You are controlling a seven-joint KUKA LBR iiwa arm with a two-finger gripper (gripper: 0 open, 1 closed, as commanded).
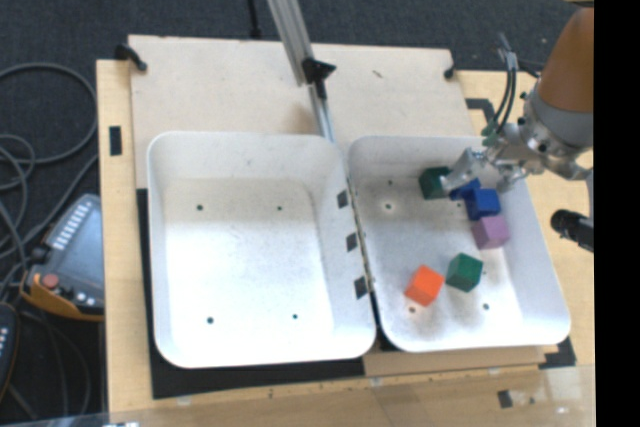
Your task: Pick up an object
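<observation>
Camera view puts my hand (478,177) over the blue block (483,202); its state I cannot tell; crowding dark green block (433,182) and purple block (490,233) could spoil a pick.

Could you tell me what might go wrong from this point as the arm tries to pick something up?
1. The pincer sits low in the right bin among crowded pieces: the blue block, the dark green block and the purple block lie close together, so it may nudge neighbours or grip none cleanly.
2. These blocks lie near the bin's far wall, which might hinder the approach.
</observation>
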